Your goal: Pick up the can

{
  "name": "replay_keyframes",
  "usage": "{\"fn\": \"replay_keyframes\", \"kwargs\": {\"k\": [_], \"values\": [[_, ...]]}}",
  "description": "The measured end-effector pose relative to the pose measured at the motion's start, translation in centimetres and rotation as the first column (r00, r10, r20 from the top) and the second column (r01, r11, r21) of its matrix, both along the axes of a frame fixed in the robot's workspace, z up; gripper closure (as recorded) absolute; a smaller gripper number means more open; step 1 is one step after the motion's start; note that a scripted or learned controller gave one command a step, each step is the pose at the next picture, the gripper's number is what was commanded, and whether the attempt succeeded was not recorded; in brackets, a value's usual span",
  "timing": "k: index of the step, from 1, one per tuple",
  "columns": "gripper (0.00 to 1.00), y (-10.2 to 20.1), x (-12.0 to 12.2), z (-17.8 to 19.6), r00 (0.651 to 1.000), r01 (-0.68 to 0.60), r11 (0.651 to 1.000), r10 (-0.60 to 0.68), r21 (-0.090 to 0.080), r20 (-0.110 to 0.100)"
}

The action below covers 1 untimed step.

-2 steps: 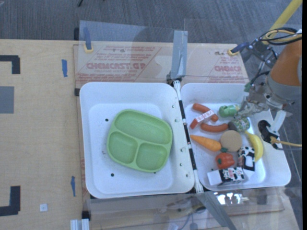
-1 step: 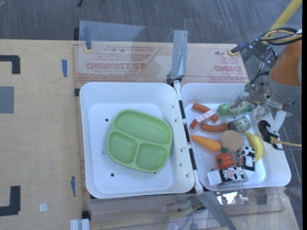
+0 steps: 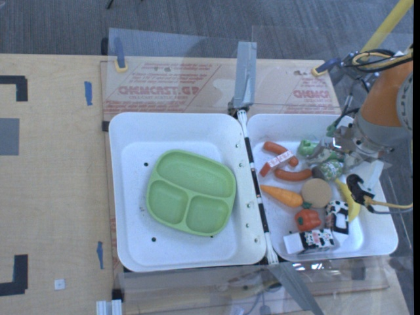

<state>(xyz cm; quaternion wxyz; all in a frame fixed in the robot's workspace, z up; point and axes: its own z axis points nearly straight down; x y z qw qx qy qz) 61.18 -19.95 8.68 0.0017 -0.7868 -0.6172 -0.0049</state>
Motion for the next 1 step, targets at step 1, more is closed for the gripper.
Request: {"fn": "replay_keyframes", "kwargs": {"k": [1], "values": [[1.0,-0.19,0.04,1.06,1.0,0.0,1.0,0.0,-0.005,0.001]]}}
